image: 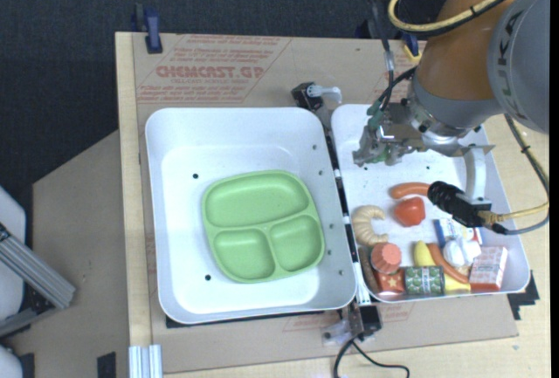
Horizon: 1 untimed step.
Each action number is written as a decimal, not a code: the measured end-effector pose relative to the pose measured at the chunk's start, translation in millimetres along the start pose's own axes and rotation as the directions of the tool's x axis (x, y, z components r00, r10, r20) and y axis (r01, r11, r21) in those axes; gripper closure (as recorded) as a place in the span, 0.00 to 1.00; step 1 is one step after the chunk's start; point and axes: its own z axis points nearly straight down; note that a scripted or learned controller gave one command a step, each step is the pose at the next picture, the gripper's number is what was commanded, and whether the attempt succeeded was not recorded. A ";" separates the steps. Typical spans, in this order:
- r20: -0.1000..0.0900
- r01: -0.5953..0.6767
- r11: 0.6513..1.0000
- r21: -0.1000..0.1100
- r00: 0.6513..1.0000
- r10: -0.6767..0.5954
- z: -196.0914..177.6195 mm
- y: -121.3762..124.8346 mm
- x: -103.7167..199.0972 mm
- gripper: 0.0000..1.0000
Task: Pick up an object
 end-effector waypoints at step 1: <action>-0.002 -0.002 1.000 0.013 1.000 0.002 9.3 -7.5 52.6 1.00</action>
